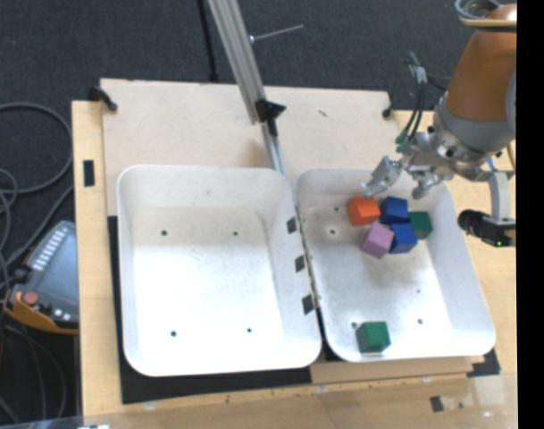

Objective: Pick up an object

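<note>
Gripper (402,179) hangs with fingers spread apart, nothing in them, just at 1 o'clock from the orange cube (364,210) in the right bin (450,280).

No text, label, brand, number or sign can be read anywhere in the camera view
</note>
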Controlling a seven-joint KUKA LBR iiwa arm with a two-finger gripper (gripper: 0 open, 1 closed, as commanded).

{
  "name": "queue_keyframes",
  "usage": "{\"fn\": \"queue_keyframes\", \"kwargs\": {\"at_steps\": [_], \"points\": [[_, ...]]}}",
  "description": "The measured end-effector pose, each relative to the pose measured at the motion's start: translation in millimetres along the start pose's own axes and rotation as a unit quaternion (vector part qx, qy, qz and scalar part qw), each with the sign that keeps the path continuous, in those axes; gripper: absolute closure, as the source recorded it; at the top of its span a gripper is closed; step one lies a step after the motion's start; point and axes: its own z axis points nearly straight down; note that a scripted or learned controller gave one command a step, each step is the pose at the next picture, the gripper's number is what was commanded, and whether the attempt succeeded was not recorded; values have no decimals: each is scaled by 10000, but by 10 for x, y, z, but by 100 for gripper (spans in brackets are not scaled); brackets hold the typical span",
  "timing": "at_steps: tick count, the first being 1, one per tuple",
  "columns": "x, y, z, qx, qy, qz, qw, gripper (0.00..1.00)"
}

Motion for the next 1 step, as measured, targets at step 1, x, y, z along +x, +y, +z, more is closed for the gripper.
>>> {"fn": "queue_keyframes", "kwargs": {"at_steps": [1], "points": [[-113,498,1052,13,-10,-16,10000,0]]}}
